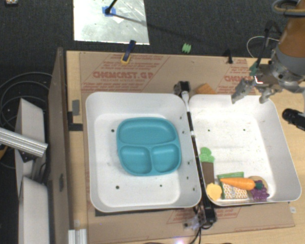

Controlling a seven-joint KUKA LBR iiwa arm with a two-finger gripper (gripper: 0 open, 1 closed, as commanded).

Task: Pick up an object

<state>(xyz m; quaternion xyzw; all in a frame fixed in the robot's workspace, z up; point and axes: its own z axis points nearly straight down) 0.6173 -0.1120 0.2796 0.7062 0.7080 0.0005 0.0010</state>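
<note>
My gripper (253,95) hangs over the far edge of the right bin (274,131), its two grey fingers spread apart and open with nothing between them. A heap of toy food lies in that bin's near corner: an orange carrot (238,183), a yellow piece (214,191), a purple grape cluster (261,191) and a patterned block (235,192). A green piece (206,154) rests against the bin's left wall. All of these lie well away from the gripper, toward the near side.
The left bin (104,136) holds a teal divided plate (148,146). An orange-brown object (205,89) sits just behind the bins on the cardboard. A black clamp (296,119) juts in at the right edge.
</note>
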